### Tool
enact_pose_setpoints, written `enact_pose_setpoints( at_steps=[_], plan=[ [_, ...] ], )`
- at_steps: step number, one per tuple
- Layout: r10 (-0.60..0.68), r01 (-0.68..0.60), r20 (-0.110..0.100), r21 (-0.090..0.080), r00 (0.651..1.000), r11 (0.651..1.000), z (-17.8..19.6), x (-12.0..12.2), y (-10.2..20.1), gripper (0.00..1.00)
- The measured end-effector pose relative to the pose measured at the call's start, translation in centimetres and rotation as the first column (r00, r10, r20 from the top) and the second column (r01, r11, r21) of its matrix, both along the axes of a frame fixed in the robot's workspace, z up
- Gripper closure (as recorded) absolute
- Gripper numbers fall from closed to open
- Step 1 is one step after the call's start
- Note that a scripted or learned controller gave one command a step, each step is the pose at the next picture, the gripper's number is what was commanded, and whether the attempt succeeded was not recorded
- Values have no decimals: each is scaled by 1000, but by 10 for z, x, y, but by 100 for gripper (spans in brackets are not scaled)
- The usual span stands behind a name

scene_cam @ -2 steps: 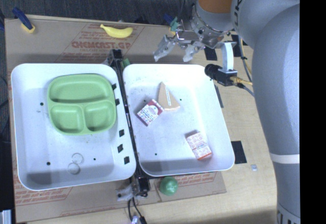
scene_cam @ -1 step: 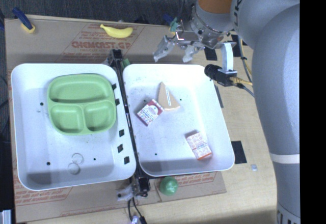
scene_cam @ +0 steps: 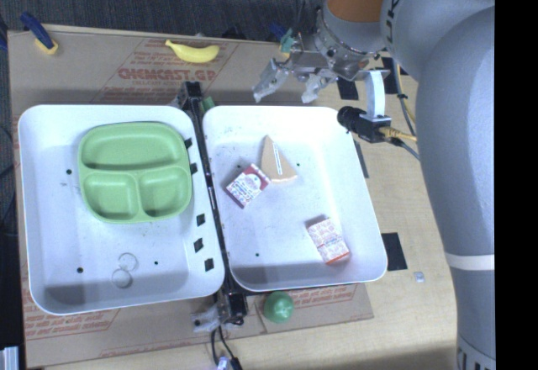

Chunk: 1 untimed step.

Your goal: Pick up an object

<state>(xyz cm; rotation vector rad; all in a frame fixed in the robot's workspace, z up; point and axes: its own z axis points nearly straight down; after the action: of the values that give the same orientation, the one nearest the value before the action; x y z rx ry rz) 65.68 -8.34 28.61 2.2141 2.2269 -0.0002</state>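
Cartons looked lightest: a small red-and-white box (scene_cam: 328,240) lay near the right bin's (scene_cam: 357,192) front right corner, stiff, best pinched across its narrow sides. A purple-white carton (scene_cam: 246,187) touched a tan wedge (scene_cam: 276,161) mid-bin. The left bin (scene_cam: 42,217) held a green divided tray (scene_cam: 134,171). The gripper (scene_cam: 290,84) hung open beyond the far rim.

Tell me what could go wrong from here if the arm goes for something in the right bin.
1. The gripper sits above the right bin's far rim, so a straight drop could strike the rim.
2. The wedge and small carton touch; closing on one may shove or drag the other.
3. The red box lies flat near the bin's sloped wall, so the fingers may slide over it.
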Motion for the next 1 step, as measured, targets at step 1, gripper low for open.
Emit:
enact_pose_setpoints(
  at_steps=[1],
  plan=[
    [0, 0, 0, 0, 1000, 1000, 0, 0, 0, 0]
  ],
)
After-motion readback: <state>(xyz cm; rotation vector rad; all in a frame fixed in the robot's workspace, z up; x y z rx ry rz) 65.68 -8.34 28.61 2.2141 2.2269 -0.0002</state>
